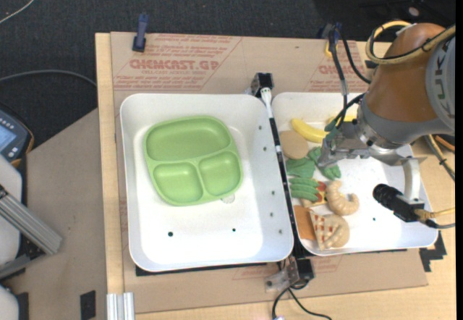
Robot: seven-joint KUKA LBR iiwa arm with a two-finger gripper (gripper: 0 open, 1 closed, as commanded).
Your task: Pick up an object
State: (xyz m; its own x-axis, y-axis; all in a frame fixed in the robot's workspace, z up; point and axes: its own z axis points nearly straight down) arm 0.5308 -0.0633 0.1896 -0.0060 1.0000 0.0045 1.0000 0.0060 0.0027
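Hanging over the right bin, the gripper is low among toy food, though I cannot tell its state. Just below it lies the croissant, just left the green pepper, just above the banana. All look light, stiff and smooth; the croissant's narrow middle seems the safest hold.

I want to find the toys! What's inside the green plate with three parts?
The green plate in the left bin shows three bare sections with nothing in them. The toy food lies in the right bin. Underneath the plate is covered.
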